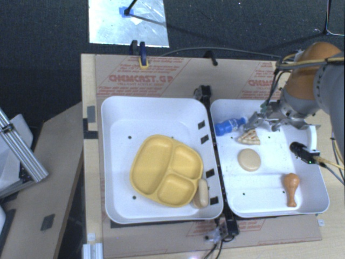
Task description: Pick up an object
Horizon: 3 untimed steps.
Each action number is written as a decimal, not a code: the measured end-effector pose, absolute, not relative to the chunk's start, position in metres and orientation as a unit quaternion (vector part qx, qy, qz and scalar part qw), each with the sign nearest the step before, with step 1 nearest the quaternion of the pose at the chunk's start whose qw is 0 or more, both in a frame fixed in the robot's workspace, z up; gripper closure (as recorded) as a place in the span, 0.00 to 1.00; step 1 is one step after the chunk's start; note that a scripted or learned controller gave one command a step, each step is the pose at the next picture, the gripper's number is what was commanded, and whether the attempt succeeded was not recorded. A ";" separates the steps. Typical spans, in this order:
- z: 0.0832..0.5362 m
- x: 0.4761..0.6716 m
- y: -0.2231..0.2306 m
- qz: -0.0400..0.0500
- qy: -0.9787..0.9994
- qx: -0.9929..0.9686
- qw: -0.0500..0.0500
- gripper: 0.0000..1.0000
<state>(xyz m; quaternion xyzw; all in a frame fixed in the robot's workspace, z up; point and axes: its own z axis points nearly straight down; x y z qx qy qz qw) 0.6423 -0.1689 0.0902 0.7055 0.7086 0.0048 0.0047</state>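
Right bin's middle floor open

A yellow tray sits in a white bin; nearby are a blue bottle and a tan drumstick.

Two shallow white bins, left and right, look like smooth moulded plastic with a soft sheen; yellow three-compartment tray in the left bin reads as matt plastic. Blue bottle in the right bin looks like glossy plastic; round beige disc and brown drumstick-shaped toy appear smooth and matt. Brown board under the bins looks like printed cardboard; far square sheet is shiny, foil-like.
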 end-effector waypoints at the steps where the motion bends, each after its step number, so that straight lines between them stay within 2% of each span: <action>1: 0.098 0.640 -0.169 0.002 0.710 0.704 0.003 1.00; 2: 0.149 0.633 -0.174 0.001 0.707 0.707 0.002 1.00; 3: 0.213 0.635 -0.168 0.002 0.709 0.705 0.003 1.00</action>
